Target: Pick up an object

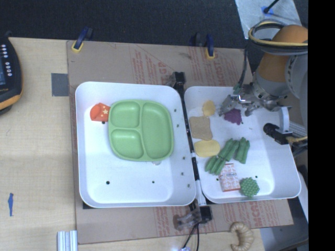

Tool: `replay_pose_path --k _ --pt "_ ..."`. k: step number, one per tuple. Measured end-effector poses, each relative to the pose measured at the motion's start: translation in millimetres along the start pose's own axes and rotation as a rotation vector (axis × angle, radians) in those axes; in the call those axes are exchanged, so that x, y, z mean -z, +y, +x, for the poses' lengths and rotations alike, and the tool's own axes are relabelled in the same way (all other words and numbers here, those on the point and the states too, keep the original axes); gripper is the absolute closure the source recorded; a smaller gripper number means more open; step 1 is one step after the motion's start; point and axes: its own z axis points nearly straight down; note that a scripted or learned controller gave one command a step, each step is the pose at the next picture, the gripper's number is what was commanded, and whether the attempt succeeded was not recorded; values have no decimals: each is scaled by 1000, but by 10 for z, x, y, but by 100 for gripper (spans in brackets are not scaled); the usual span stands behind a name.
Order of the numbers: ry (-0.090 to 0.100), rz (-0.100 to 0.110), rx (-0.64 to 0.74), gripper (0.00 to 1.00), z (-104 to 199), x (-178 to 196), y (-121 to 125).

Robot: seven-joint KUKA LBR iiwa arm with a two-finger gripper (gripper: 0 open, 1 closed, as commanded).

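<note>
My gripper (238, 104) hangs over the far part of the right bin (277, 166), under the grey arm with its orange band (275, 61). A small purple object (233, 117) lies just below the gripper's tip, close to it or touching it; I cannot tell which. Also in the right bin are a small yellow piece (209, 107), a tan slice (200, 127), a larger yellow piece (207, 148), green beans (230, 153), a red and white packet (229, 178) and a green broccoli floret (249, 186).
The left bin (94, 177) holds a green divided plate (141, 129) and a red object (99, 112) by its far left wall. Clamps (209, 46) pin the cardboard at the back. A black device (8, 72) lies at the far left.
</note>
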Motion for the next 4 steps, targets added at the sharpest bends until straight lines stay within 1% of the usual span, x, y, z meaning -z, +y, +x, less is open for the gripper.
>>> replay_pose_path --k 1,2,3,4 --pt "-1 -1 1 100 -13 118 6" --pt "-1 -1 1 0 -13 114 4" --pt "1 4 -2 0 29 -8 -8" --pt "0 4 0 100 16 109 -4"
